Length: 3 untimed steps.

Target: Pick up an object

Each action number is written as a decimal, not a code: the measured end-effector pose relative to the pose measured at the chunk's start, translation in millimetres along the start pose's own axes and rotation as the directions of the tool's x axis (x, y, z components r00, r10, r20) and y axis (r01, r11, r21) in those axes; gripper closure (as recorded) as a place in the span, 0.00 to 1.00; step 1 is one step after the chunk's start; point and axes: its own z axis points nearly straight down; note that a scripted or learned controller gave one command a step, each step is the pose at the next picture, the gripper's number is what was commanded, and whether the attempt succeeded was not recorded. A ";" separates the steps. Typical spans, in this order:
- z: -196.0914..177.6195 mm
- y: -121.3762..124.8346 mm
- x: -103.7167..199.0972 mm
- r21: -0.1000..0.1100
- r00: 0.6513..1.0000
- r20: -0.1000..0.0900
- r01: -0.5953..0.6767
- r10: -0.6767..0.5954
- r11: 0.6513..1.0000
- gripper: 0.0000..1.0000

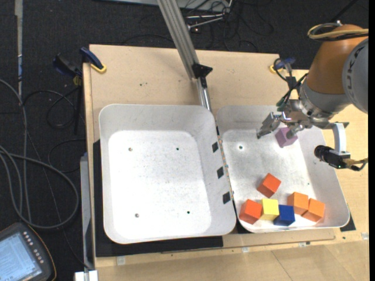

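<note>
Arm: 1 grey arm with an orange band reaches in from the right and hangs over the upper part of the right bin [234, 157].

Claw: the gripper [280, 125] sits over the bin's back half, its 2 fingers spread, 1 reaching left toward the bin floor, the other near the purple block.

Claw state: apart, as far as the slanted view allows; nothing is clearly pinched between the fingers.

Nearest thing: the purple block [286, 136] lies just beside and slightly below-right of the fingertips, tucked under the wrist. Whether a finger touches it is hard to judge, since the wrist hides part of it.

Key relation: the block lies off-centre from the gap between the fingers, toward the right finger, so my guess is that the claw must shift right and toward the near edge before closing.

Block axis: roughly cubic, no real long axis; its faces look turned a little against the bin walls, so a grasp across either pair of flat faces should serve.

Other blocks: 1 orange block [269, 184] stands alone mid-bin; along the near wall sit a red-orange block [251, 210], a yellow block [270, 207], a blue block [285, 215] and 2 more orange ones [300, 202] [315, 209], packed close, several touching.

Left bin [117, 122]: bare white floor.

Progress: pick not yet made.
</note>
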 end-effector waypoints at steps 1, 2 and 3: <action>45.0 0.8 6.2 0.000 1.000 0.000 0.002 -0.002 1.000 0.00; 31.6 2.2 5.7 -0.006 1.000 0.001 0.000 0.000 1.000 1.00; -17.8 -0.2 15.1 -0.009 1.000 0.001 0.004 -0.004 1.000 1.00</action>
